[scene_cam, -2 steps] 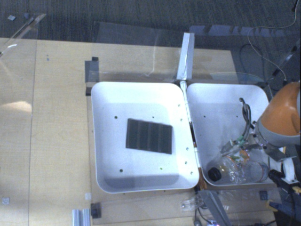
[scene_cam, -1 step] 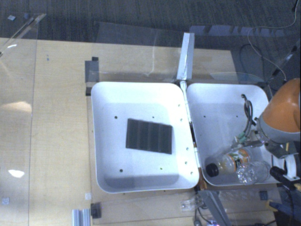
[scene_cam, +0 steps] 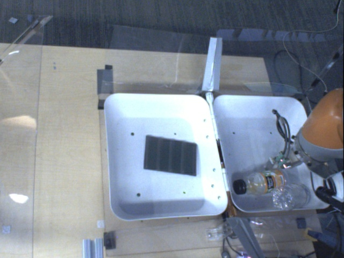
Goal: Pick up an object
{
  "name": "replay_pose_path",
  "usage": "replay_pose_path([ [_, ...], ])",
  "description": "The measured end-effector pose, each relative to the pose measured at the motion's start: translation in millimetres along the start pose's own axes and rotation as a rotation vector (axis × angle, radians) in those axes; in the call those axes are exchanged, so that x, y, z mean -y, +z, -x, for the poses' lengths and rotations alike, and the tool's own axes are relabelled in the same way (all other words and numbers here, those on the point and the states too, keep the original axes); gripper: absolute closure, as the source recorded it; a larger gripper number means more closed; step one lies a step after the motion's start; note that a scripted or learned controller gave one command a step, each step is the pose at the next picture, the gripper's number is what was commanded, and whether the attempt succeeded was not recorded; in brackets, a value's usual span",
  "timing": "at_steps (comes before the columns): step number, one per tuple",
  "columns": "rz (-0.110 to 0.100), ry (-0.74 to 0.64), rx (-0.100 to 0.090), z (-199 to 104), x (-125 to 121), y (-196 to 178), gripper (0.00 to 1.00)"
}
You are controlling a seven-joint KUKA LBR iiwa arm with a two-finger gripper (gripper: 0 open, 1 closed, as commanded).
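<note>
A bottle (scene_cam: 262,182) lies on its side in the right bin (scene_cam: 244,117), dark cap toward the left bin (scene_cam: 123,144), and the tool (scene_cam: 283,162) is seen just above its far end (whether released or clenched cannot be told). The grasp would best be made across the bottle's middle, square to its length, so that rolling is avoided. A crinkled clear thing (scene_cam: 284,196) beside it should be left out of the closing.

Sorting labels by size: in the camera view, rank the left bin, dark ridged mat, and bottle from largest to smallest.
1. left bin
2. dark ridged mat
3. bottle, lying in the right bin
</note>
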State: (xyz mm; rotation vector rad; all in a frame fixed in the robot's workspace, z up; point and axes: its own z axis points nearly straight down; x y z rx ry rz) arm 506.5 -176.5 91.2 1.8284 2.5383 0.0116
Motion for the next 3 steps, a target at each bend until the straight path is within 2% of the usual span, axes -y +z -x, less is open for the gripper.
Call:
replay_pose_path([
  [1, 0.002, 0.001, 0.004, 1, 0, 0, 0.0],
  [2, 0.005, -0.174, 0.007, -22, 6, 0, 0.0],
  [3, 0.004, -0.067, 0.002, -79, -25, 0, 0.0],
])
